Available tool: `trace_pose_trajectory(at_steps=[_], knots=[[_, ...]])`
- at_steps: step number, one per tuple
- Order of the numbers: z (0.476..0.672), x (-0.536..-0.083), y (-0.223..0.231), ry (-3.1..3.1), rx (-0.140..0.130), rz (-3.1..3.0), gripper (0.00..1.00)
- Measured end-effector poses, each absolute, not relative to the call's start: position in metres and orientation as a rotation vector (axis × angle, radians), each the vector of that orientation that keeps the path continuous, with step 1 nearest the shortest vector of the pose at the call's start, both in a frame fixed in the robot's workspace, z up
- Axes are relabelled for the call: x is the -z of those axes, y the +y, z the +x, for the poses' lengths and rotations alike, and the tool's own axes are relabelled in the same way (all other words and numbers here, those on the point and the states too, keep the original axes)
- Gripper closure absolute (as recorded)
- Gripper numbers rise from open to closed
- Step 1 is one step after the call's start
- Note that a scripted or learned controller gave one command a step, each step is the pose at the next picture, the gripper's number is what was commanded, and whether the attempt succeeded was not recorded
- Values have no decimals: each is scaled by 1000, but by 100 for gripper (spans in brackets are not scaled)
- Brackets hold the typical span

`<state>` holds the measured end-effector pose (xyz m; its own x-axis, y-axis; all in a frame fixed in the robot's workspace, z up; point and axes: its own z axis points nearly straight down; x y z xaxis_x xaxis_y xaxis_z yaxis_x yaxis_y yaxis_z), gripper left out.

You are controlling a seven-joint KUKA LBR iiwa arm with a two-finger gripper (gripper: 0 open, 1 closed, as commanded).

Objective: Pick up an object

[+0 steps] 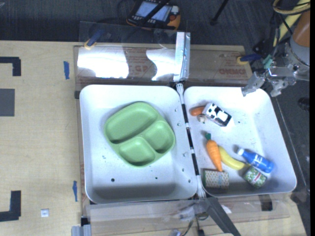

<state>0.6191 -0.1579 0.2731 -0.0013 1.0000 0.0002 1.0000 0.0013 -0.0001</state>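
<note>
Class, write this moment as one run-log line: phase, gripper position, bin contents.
phase: approach | gripper: above right bin far corner, nothing held | right bin: carrot, banana, bottle | left bin: green plate

A pale wooden bench is carrying two shallow white bins side by side: the left bin and the right bin, their inner rims touching. Blue tape marks are sticking to the benchtop.

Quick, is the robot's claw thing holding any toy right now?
Tool: up at the far right corner of the right bin, with no toy between its tips; whether it is open or shut cannot be told.
</note>
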Motion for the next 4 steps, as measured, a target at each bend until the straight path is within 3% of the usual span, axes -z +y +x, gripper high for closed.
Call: trace_pose_trajectory(at_steps=[1, 2, 3, 4], knots=[[539, -195, -169, -2165, 0, -2277, 0], [515, -95, -196, -2129, 6, -2311, 0], [481, -87, -171, -1964, 6, -2457, 0], [481, -87, -172, -2041, 6, -2395, 0]])
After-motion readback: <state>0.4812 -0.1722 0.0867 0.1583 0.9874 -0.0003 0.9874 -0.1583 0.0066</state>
